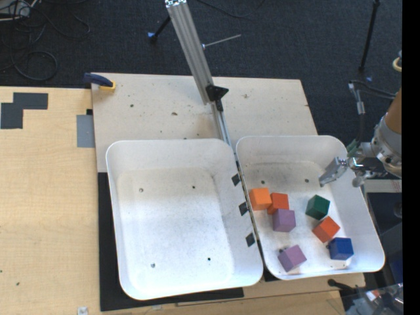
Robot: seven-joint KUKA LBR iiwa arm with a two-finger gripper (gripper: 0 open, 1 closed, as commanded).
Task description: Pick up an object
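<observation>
Right now my gripper (333,171) hangs empty, fingers slightly parted; I should descend squarely over the green cube (317,207) just below.

A lab: floor cables (29,58), tripod legs (369,38), bench-mounted aluminium rail (193,48).

Matt white plastic bins (131,151)

We see a slanted aluminium rail (195,51) rising behind the left white bin (131,169), a blue-handled clamp (98,81) on the bench's (262,104) far corner, and cables (33,18) on dark carpet.
</observation>
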